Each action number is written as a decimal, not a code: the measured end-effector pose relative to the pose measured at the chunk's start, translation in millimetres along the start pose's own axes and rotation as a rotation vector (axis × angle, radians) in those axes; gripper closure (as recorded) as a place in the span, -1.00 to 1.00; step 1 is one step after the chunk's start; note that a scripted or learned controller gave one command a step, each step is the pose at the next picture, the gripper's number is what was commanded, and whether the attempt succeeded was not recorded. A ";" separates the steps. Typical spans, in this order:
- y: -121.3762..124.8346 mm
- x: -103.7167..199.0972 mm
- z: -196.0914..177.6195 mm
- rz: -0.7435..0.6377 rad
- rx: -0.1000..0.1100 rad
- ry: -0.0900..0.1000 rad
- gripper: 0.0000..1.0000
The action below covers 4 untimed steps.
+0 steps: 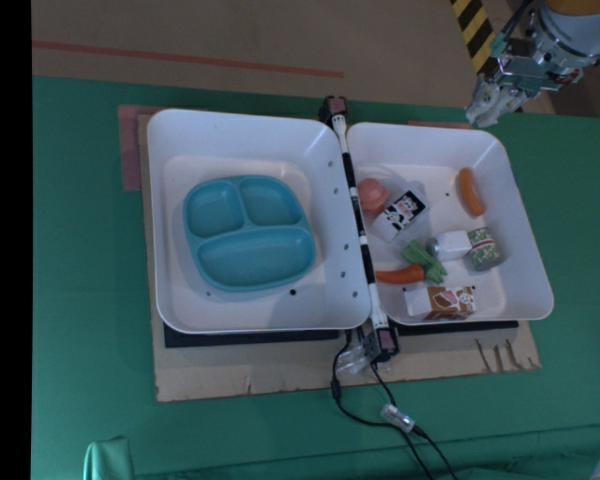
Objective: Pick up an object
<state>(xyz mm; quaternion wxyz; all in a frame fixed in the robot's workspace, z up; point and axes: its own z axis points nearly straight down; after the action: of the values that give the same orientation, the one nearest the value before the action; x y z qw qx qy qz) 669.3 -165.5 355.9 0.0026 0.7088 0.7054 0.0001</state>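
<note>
The gripper [487, 111] hangs above the right bin's [525, 234] far rim; its finger state cannot be determined. The orange sausage [471, 191] lies near that rim, apart from other items. It appears light, smooth and likely slippery, so a grasp across its middle is advisable.

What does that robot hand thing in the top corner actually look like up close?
The gripper is a small metal assembly in pale grey and silver, with light-coloured fingers pointing down towards the bench. Greenish-teal parts show among its metal frame. Above it sits the arm's orange band, over a rounded pale grey wrist section. The picture is too soft to make out finer markings or cables.
</note>
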 end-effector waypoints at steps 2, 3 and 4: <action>-52.8 -10.3 6.7 -0.001 -0.001 0.001 1.00; -116.4 15.5 12.5 -0.001 0.000 0.002 1.00; -114.8 -21.9 23.2 -0.002 -0.001 0.001 1.00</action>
<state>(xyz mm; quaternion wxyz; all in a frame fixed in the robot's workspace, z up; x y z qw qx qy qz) 554.5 -186.9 332.3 0.0023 0.7083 0.7060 0.0007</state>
